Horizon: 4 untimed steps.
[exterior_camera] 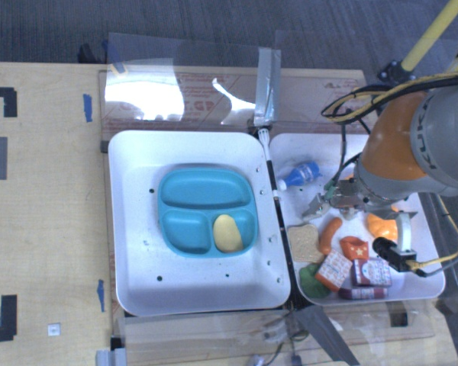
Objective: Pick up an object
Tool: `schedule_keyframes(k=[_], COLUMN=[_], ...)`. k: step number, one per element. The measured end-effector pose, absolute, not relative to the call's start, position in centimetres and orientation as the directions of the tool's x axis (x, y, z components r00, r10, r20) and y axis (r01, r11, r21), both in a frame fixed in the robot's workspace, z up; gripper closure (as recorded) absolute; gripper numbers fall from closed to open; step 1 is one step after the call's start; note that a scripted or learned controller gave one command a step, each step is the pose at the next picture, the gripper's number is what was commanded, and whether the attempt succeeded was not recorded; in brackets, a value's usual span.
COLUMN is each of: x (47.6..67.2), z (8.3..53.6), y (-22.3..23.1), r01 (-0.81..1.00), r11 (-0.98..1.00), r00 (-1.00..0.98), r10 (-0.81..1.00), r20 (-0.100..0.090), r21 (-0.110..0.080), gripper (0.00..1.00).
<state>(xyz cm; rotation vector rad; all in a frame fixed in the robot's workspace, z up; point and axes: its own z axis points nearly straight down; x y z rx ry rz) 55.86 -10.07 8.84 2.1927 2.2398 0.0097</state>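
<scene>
My gripper (324,203) hangs low over the middle of the right bin (433,282), under the arm's grey and orange wrist (397,147). A blue bottle (299,175) lies just up and left of it. An orange sausage-shaped piece (330,234) lies just below it, beside a tan slice of toast (304,242). Further down sit a red item (354,247), a red-and-white box (334,270), a dark can (370,274) and a green piece (311,280). An orange item (382,226) shows beneath the wrist. I see nothing held.
The left bin (130,204) holds a blue divided plate (202,189) with a yellow lemon-like object (227,233) in its lower right compartment. A raised rim (273,197) separates the two bins. Cables (359,101) loop above the arm.
</scene>
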Motion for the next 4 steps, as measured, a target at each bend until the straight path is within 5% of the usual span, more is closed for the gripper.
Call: schedule_keyframes(k=[1,2,3,4], x=[52.6,52.8,53.5,53.1], z=[8.8,9.9,21.7,18.3], y=[-10.3,-10.4,-4.6,-0.6], r01=[0.999,0.999,0.998,0.961], r11=[0.047,0.044,-0.066,-0.277], r00=[-0.047,-0.044,0.066,0.277], r10=[0.999,0.999,0.998,0.961], r20=[0.0,-0.002,0.003,0.0], r21=[0.007,0.013,0.009,-0.007], gripper=[0.0,1.0,1.0,1.0])
